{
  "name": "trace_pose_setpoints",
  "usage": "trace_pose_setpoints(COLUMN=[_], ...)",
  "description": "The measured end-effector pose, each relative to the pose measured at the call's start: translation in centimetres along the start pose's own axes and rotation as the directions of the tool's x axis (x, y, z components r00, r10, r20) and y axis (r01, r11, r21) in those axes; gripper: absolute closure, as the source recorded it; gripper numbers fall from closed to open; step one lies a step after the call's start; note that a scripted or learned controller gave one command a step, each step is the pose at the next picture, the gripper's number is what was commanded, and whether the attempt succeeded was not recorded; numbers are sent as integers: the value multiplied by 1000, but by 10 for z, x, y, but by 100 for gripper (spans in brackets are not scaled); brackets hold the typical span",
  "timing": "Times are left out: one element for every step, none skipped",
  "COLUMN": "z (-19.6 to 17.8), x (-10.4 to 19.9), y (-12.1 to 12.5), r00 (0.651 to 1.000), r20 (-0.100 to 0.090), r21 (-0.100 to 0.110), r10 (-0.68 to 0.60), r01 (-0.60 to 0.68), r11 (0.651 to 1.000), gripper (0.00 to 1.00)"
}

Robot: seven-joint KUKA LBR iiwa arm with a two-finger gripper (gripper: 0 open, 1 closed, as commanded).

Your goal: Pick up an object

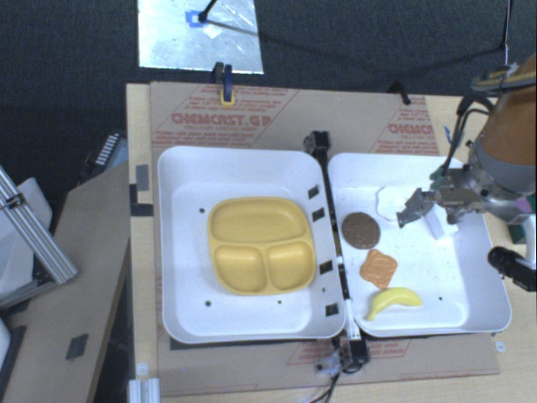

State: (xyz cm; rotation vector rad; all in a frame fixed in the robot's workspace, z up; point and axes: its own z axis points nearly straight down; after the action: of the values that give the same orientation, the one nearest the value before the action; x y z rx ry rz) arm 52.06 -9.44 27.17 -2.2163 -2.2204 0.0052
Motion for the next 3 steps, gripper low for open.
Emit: trace_pose_setpoints(z=[-3, 59, 110], x=[0, 2, -4], y=[1, 2, -6], r00=[1000, 1000, 1000], r20=[1, 0, 0], r21=[-8, -1, -1], r10=[-1, 0, 1], r01=[1, 0, -1], r11=[1000, 1000, 1000], gripper=[0, 0, 0])
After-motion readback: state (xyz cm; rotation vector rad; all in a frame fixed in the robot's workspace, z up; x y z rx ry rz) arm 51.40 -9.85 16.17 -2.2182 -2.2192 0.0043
